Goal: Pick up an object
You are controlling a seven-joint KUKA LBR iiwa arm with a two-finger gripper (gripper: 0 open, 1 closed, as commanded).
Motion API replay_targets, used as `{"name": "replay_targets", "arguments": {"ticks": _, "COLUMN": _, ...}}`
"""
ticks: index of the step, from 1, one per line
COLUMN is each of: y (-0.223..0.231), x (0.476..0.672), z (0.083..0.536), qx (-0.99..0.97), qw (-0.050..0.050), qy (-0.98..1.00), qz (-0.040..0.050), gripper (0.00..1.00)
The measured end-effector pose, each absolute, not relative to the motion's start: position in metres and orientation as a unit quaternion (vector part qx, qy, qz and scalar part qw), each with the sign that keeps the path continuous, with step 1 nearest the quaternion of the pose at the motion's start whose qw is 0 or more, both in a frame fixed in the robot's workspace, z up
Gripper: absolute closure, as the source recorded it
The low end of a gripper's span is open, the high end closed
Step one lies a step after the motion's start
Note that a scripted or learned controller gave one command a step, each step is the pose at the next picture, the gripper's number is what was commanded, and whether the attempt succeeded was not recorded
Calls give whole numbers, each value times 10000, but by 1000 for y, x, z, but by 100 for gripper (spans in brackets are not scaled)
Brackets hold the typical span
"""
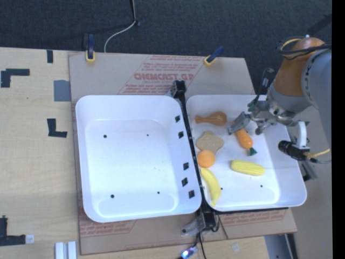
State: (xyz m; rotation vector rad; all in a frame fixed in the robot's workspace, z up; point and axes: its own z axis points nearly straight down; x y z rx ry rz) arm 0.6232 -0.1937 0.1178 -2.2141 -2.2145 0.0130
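Observation:
Several toy foods lie in the right bin [285, 193]: a brown drumstick [212, 118], a bread slice [209, 142], an orange [206, 158], a banana [211, 184], a yellow corn cob [247, 168] and an orange carrot [245, 139]. My gripper [249, 126] hangs over the bin's upper right part, just above the carrot's upper end. Its fingers [236, 126] are spread open, and nothing sits between them.
The left bin [129, 155] lies beside the right one, with a black-clipped divider [186, 144] where their rims meet. Both bins rest on a cardboard sheet [156, 74] held by clamps. The arm's orange band [295, 69] is at the right edge.

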Motion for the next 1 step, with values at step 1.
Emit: {"name": "replay_targets", "arguments": {"ticks": 1, "y": -224, "x": 669, "z": 82, "qx": -7064, "qw": -10, "qy": -7078, "qz": 0, "gripper": 0}}
